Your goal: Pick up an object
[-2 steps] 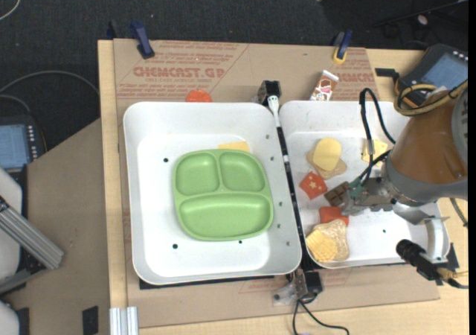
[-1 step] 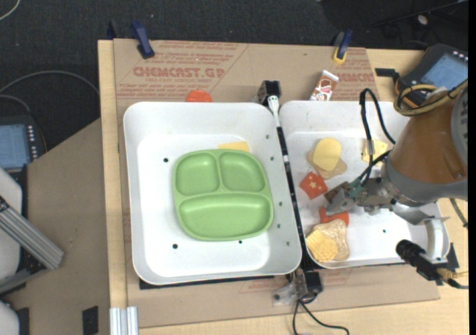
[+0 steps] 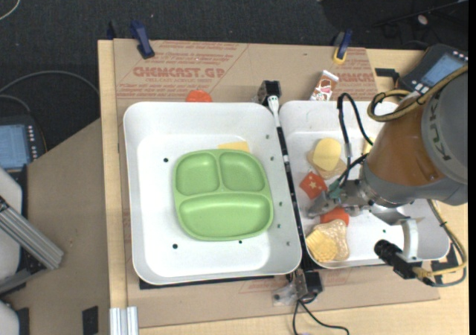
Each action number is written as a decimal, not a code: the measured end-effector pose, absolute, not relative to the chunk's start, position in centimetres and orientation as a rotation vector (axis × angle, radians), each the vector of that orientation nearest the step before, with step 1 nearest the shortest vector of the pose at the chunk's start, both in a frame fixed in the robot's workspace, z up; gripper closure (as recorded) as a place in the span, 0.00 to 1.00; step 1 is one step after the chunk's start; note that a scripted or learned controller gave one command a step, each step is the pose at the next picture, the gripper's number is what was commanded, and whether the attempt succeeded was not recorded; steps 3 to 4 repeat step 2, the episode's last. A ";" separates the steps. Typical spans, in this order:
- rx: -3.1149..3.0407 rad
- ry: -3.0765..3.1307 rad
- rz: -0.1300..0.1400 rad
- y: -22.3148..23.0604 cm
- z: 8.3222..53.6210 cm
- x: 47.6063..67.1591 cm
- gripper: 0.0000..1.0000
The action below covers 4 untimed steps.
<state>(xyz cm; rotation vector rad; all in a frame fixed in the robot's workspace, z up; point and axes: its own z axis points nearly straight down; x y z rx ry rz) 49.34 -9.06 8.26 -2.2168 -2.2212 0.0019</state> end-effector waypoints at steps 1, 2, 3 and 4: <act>-2.225 -2.220 0.000 -9.2 9.5 49.4 1.00; -2.217 -2.239 -0.016 -2.4 19.1 55.2 1.00; -2.217 -2.239 -0.016 -2.4 19.1 55.2 1.00; -2.217 -2.239 -0.016 -2.4 19.1 55.2 1.00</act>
